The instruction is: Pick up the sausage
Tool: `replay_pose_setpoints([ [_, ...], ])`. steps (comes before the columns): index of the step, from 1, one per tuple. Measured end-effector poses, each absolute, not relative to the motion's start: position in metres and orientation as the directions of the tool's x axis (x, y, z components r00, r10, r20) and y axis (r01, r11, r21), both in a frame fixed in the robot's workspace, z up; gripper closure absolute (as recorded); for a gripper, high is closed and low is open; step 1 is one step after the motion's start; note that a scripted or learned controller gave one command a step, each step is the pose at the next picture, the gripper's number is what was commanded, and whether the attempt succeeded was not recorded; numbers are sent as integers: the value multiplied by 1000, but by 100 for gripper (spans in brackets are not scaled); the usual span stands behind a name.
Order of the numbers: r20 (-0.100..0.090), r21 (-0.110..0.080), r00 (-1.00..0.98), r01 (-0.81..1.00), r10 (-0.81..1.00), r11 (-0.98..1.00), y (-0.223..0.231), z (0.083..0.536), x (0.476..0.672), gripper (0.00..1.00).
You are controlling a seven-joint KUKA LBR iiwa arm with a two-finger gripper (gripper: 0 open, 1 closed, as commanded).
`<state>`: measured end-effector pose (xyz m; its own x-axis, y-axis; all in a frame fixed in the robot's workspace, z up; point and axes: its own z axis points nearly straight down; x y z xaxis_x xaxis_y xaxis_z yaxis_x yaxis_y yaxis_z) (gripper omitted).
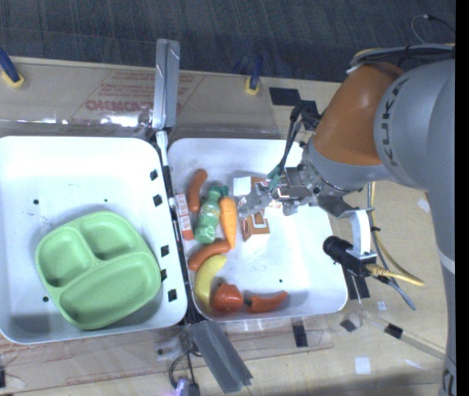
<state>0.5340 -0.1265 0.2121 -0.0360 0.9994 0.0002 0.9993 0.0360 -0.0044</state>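
Observation:
A reddish-brown sausage (197, 186) lies at the upper left of the right bin (316, 254). A similar orange-brown sausage-shaped piece (208, 254) lies lower down, beside a yellow banana (206, 275). My gripper (258, 200) hangs low over the middle of this bin, right of the upper sausage and just above a small brown and white box (255, 224). A green bottle (209, 212) and an orange carrot (229, 220) lie between the gripper and the sausages. Nothing shows in the gripper's grasp.
A red pepper (226, 297) and a dark red chili-like piece (267, 301) rest along the right bin's front wall. The left bin (20, 180) holds a green divided plate (98, 268). A metal bar (165, 89) stands between the bins at the back.

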Motion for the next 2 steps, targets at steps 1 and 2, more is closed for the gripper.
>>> replay_pose_setpoints([
  [1,0,-3,192,981,981,-192,-92,171,647,0],
  [2,2,-4,-146,989,989,146,-88,92,657,0],
])
